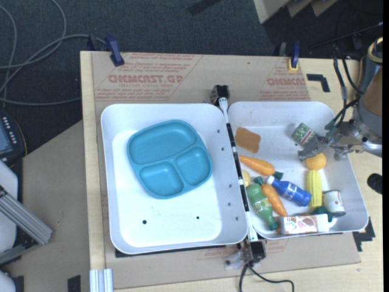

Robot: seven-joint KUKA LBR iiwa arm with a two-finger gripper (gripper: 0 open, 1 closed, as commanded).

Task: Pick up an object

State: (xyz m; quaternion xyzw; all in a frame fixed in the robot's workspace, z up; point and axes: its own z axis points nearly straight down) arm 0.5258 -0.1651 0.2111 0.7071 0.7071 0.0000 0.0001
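A small yellow-orange toy (315,160) lies in the right bin (355,190) directly under the end effector (322,147), with a green can (301,132) just beside it on the far-left side and a corn cob (315,186) just nearer the camera. The step looks like the approach over a pick; whether the end effector is clenched or released, I cannot tell. Next it likely needs a straight descent onto the toy, clear of the can.
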